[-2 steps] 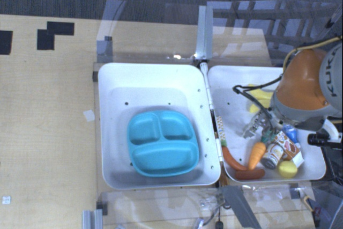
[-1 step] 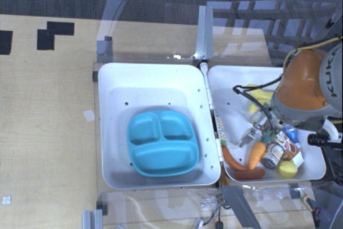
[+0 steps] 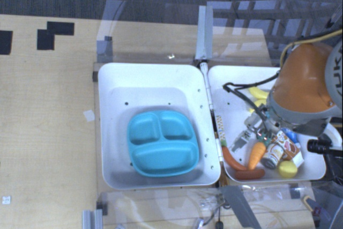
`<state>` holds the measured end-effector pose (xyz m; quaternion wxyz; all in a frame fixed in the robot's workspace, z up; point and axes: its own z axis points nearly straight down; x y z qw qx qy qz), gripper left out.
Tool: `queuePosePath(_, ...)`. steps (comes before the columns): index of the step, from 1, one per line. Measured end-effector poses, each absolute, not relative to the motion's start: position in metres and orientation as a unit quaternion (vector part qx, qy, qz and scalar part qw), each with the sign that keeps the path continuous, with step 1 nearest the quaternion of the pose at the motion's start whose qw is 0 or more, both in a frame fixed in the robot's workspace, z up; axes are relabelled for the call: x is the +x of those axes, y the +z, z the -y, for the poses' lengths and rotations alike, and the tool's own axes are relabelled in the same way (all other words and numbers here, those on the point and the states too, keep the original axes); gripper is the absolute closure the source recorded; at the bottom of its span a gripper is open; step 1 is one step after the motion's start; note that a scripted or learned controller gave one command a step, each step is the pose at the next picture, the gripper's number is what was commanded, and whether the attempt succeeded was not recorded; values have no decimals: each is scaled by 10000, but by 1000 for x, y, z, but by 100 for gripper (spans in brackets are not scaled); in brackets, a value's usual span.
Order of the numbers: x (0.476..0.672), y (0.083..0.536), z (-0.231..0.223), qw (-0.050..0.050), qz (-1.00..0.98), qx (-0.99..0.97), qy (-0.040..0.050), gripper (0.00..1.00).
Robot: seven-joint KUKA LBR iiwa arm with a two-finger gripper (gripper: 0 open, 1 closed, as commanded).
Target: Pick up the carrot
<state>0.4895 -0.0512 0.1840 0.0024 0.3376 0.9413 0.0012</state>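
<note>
The carrot (image 3: 256, 156) is a short orange cone lying in the right bin (image 3: 236, 104), near its front, with its thick end pointing up towards the arm. My gripper (image 3: 252, 135) hangs just above and slightly left of the carrot's thick end. Its metal fingers (image 3: 239, 141) stand open, and nothing is between them. The arm's grey and orange wrist (image 3: 303, 86) covers the right part of that bin.
Around the carrot lie a red sausage (image 3: 242, 168), a small can (image 3: 273, 155), a yellow lemon (image 3: 288, 169) and a banana (image 3: 259, 94) further back. The left bin (image 3: 115, 115) holds a blue divided plate (image 3: 162, 142).
</note>
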Motion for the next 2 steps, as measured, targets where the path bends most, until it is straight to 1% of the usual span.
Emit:
queuePosePath(1, 489, 97, 102, 8, -9276, 3735, 7, 0)
queuePosePath(2, 489, 124, 132, 23, -9263, 3767, 8, 0)
